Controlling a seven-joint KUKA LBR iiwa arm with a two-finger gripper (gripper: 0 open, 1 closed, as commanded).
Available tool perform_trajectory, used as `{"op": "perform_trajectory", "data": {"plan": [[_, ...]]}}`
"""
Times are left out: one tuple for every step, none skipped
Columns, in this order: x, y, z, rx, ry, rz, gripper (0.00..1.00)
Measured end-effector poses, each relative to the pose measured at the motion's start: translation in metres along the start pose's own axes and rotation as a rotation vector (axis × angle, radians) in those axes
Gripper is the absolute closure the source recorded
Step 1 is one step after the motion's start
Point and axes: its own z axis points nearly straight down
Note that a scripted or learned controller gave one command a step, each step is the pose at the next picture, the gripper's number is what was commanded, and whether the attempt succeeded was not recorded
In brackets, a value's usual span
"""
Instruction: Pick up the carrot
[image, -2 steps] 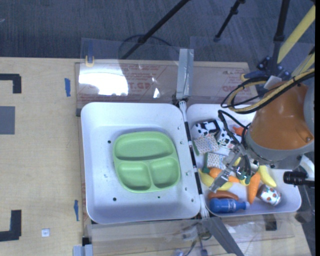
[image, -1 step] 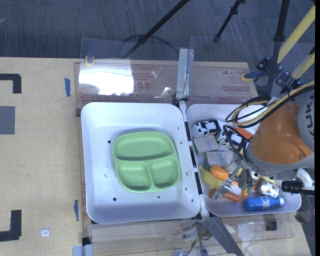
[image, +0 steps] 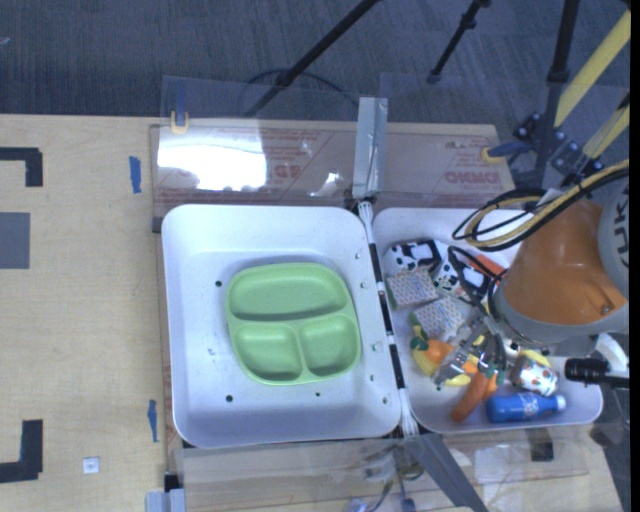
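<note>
Bottle (image: 524, 407) lies at the right bin's (image: 585, 415) near wall; the carrot (image: 473, 396) lies touching its left end, tilted. I judge I'm on the approach: jaws (image: 468, 352) hover just behind the carrot amid clutter, their spread I cannot tell. Next I'd centre over it and descend.

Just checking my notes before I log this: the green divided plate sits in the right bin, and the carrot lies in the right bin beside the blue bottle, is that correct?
Not quite. The camera view shows the green divided plate in the left bin, not the right one. The rest holds: the carrot lies in the right bin beside the blue bottle.
</note>
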Motion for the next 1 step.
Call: {"op": "perform_trajectory", "data": {"plan": [[-0.0022,-0.0098,-0.0851,0.013,0.012,0.154,1.00]]}}
